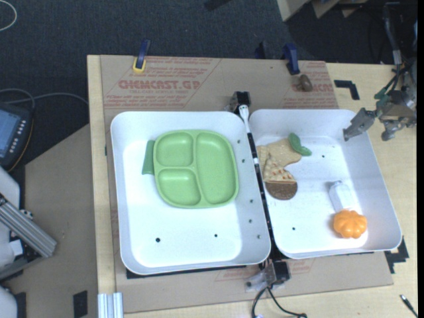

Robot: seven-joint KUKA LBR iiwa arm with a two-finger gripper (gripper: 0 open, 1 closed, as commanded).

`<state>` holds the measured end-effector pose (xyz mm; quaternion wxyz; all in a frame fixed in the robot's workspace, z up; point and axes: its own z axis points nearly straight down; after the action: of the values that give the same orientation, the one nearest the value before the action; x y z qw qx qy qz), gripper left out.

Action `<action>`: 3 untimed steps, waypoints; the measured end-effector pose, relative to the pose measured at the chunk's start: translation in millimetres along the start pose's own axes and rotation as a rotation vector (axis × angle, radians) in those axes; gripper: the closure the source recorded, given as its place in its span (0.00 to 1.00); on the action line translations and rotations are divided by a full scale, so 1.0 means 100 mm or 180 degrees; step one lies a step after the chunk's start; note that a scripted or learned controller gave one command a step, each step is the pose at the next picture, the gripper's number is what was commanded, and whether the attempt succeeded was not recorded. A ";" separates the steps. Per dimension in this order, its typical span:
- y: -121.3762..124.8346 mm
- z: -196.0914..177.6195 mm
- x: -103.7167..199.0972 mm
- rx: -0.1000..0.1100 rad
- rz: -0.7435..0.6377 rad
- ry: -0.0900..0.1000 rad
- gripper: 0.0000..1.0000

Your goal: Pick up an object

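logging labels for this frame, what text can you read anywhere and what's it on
"CHEMCAST GP": red print on the brown board behind the left bin.
Smaller red lines above and below it: too blurred to read.
Red print on the board behind the right bin: too blurred to read.
The tray, the orange thing and the gripper carry no readable text.

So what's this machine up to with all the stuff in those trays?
The arm's tool sits at the upper right edge of the right white bin, holding nothing. An orange pumpkin-shaped toy, a small white cylinder and a tan and brown toy pile lie there untouched. The green divided plate rests in the left white bin.
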<state>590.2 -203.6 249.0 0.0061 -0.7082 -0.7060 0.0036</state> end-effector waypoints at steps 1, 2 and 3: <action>0.02 -0.08 0.00 -0.0042 -0.0010 -0.0010 0.00; 0.09 0.43 0.08 -0.0031 -0.0013 -0.0007 0.00; 0.10 1.07 0.06 -0.0024 -0.0011 -0.0005 0.00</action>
<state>598.8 -196.9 142.3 0.0028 -0.7070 -0.7072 0.0015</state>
